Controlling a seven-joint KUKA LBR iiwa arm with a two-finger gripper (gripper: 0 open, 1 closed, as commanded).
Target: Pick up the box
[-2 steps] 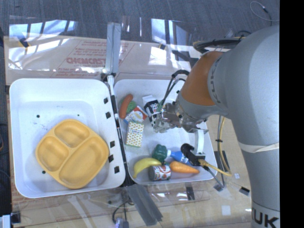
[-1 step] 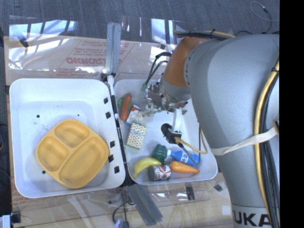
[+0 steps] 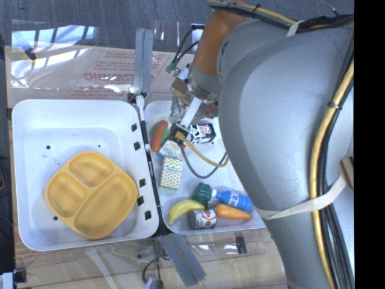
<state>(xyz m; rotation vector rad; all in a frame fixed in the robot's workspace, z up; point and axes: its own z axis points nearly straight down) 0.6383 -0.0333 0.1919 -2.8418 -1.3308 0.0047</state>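
From the camera above the bench, my grey arm comes in from the right and covers much of the right bin (image 3: 153, 110). My gripper (image 3: 179, 120) hangs low over that bin's far left corner, close to the wall between the 2 bins. I cannot tell how far it is open, and nothing I can see is in its hold.

The box (image 3: 171, 173), a small carton with a green and white pattern, lies flat on the right bin's floor near the left wall, nearer the camera than my gripper and apart from it. Just beyond it lies a smaller yellowish thing (image 3: 171, 150) that I cannot make out. A red-orange vegetable (image 3: 158, 136) leans by the wall beside my gripper, and a black and white carton (image 3: 204, 133) sits to its right. Along the near wall are a banana (image 3: 183, 208), a can (image 3: 202, 220), a carrot (image 3: 233, 212) and a blue bottle (image 3: 224, 197) with a green cap.

In the left bin (image 3: 36, 125) lies 1 yellow divided plate (image 3: 90, 194).
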